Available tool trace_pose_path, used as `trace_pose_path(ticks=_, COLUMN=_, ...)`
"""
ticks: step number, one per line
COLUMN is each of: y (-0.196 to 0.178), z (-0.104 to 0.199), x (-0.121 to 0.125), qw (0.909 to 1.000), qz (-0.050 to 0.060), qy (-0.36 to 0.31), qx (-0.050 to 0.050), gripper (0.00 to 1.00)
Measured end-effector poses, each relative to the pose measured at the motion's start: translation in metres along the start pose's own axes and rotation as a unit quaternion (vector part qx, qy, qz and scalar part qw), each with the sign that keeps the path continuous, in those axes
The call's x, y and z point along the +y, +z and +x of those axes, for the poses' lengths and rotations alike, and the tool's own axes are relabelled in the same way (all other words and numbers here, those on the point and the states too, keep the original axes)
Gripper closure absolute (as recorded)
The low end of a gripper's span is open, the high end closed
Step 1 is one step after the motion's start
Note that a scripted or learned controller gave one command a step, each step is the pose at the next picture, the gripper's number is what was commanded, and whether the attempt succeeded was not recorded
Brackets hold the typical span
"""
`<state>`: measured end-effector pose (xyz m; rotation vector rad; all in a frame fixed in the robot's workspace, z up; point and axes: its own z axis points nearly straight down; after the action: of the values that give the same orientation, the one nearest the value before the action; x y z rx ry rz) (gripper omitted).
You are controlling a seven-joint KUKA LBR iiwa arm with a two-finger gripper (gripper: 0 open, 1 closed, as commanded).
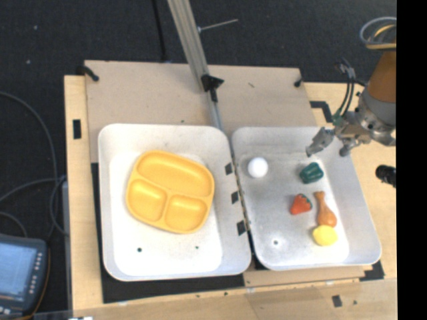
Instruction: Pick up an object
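Observation:
The right bin (267, 145) holds a white ball (257, 167), a dark green object (311, 173), a red-orange object (301, 205), an orange drumstick-shaped piece (324, 209) and a yellow lemon-like object (325, 235). My gripper (330, 143) hangs over the bin's upper right part, just above and to the right of the green object. Its two fingers stand apart and open, with nothing between them.
The left bin (113, 145) bears a yellow sectioned tray (170, 191). A slanted metal rail (190, 39) runs down to the gap between the bins. A screen device (20, 269) sits at the lower left, off the bench.

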<state>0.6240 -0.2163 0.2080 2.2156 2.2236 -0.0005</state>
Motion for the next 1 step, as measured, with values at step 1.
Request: trace_pose_path(ticks=1, y=-0.0001, z=-0.0004, x=-0.0002, qw=1.0, qz=0.0, qy=0.0, qx=-0.001, gripper=0.0)
